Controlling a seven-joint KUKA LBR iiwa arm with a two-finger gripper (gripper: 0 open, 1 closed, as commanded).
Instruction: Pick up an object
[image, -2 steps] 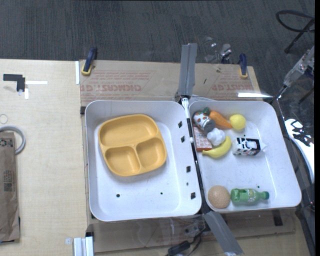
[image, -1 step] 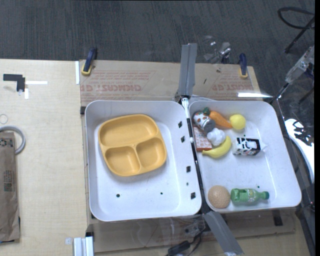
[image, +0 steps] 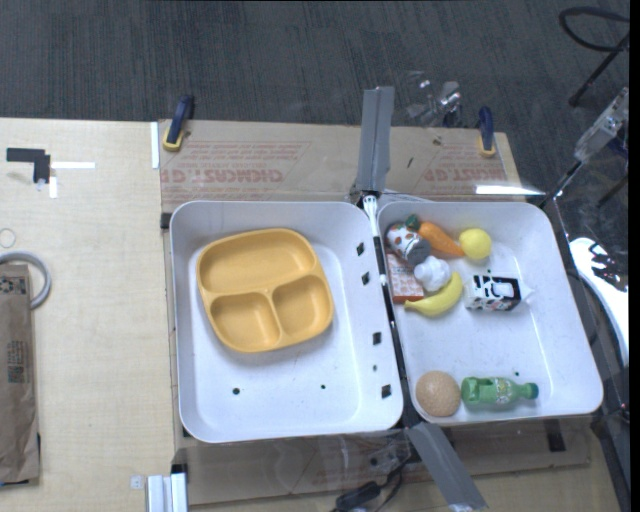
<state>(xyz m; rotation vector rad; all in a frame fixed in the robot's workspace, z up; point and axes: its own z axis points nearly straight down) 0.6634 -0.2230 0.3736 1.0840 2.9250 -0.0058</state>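
On the left we saw the pale wooden bench (image: 90, 300), with a brown paper packet (image: 17, 380) lying at its edge. Next came the left bin (image: 280, 410), which held a yellow divided plate (image: 264, 288) resting towards its upper left. A grey divider strip (image: 375, 140) rose between the two bins at the back.

In the right bin (image: 560, 330) we found the objects to pick, gathered mostly in the upper left part. A red-and-white figure (image: 403, 240) lay near the inner wall, with an orange carrot (image: 440, 239) just beside it and a yellow lemon (image: 476, 243) beyond that. Below them a small white item (image: 433, 271) touched a banana (image: 438, 298), which lay over a flat red card (image: 403, 285). A black-and-white carton (image: 494, 292) sat to the right of the banana. Near the front wall a tan round object (image: 438, 393) lay beside a green bottle (image: 498, 391) on its side.

We could not tell the state of the gripper.
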